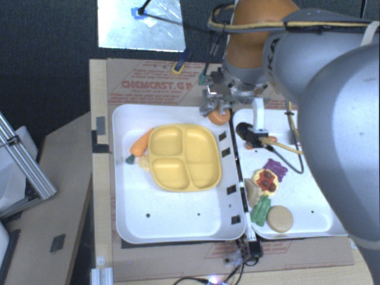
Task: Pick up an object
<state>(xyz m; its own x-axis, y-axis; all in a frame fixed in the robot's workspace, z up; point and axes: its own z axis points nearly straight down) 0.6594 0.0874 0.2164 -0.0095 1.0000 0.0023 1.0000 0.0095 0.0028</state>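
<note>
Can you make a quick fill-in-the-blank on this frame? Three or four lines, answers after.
1. The yellow divided plate lies in the ____ bin as the camera sees it.
2. The toy carrot rests against the plate's ____ edge in this view.
3. The gripper hangs over a small ____ -coloured object at the far edge of the bins.
4. The purple grapes lie in the ____ bin.

Missing words: left; left; orange; right
</note>
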